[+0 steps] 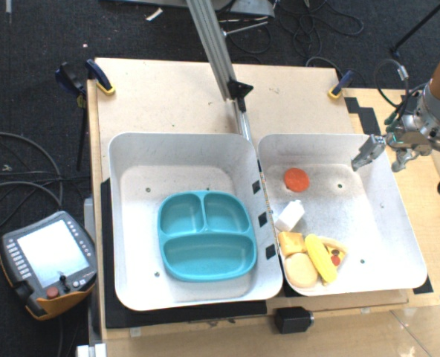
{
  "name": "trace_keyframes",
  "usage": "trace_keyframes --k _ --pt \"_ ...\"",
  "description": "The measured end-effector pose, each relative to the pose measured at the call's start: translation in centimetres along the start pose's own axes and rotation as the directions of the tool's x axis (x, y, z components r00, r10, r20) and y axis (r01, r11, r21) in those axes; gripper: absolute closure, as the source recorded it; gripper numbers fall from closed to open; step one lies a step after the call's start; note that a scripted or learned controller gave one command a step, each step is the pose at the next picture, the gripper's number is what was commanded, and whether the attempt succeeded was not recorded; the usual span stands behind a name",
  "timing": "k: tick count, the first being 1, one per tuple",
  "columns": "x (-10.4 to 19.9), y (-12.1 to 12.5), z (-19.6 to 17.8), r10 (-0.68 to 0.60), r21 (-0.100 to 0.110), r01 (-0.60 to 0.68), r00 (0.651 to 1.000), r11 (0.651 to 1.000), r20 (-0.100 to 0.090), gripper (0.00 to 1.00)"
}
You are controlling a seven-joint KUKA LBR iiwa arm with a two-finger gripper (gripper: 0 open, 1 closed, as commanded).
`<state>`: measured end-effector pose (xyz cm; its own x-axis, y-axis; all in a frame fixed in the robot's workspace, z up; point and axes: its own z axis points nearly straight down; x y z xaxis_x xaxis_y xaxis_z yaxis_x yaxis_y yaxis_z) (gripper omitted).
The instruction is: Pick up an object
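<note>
White plastic forms the two shallow bins that sit side by side on the wooden bench [175,95]. From where I stand, the left bin [131,162] holds a teal divided plate [204,235] with three compartments, lying flat near the bin's middle. The right bin [383,214] holds the loose objects. An orange-red round object [296,179] lies in the upper middle of that bin, apart from the others. Below it, close to the wall shared with the left bin, a small white block [290,216] lies tilted. Just below the block, in the near left corner, a cluster of pieces touches one another: a yellow block [290,241], a pale tan rounded piece [302,270], and a yellow banana-shaped piece [321,259] lying diagonally, with a small item showing red [336,257] at its right side. The grey arm [435,106] enters from the right edge, and the gripper [381,152] sits over the upper right rim of the right bin, well apart from every object in it. Two finger-like parts [368,153] point down and to the left with a visible gap between them, and nothing lies in that gap; the gripper holds no object. A slanted metal pole [212,39] crosses the bench top toward the junction of the bins. Yellow-tipped clamps [101,79] mark the bench's far corners. A handheld control pendant [45,262] with a pale screen lies on the dark floor at the left.
</note>
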<state>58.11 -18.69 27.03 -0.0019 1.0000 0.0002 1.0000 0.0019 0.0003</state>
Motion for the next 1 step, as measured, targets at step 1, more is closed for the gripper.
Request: trace_keyframes --k 1 --pt "0.00 0.00 0.00 0.000 0.000 0.000 1.000 1.000 0.000 0.00"
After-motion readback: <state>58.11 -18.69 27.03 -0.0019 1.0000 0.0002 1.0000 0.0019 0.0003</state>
